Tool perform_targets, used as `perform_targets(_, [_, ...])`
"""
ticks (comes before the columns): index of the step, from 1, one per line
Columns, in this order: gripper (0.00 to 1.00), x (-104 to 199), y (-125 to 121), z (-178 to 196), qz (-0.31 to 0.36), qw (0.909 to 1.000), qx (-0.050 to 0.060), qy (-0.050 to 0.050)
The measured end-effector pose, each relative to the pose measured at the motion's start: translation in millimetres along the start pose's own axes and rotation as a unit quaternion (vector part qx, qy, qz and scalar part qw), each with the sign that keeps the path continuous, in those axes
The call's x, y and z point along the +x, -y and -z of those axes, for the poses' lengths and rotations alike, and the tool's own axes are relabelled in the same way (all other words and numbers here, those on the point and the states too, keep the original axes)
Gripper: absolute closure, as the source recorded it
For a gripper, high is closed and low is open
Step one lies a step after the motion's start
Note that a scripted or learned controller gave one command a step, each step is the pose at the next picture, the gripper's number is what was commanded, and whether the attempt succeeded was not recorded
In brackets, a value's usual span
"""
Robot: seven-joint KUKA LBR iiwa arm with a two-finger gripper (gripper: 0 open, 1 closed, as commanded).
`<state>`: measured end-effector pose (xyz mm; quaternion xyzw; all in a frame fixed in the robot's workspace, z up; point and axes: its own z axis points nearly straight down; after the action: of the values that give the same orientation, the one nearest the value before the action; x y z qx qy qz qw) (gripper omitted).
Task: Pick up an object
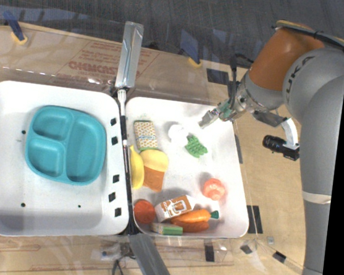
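My gripper hangs over the far side of the right bin, just inside its back right corner, with nothing seen in it. The closest items are a green leafy toy below it and a small white piece to its left. Further left lies a patterned cracker box. Nearer the front are a banana, a yellow-orange cup, a tomato, a red apple, a small carton, a carrot and a green stick.
The left bin holds a teal divided plate. A metal divider bar rises between the bins at the back. The grey arm with its orange band comes in from the upper right.
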<state>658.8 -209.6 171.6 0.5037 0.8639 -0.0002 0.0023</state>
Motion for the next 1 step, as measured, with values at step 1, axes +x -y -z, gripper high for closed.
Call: perform_targets(1, [1.0, -1.5, 2.1, 74.7, -0.049, 0.9988, 0.0, 0.0])
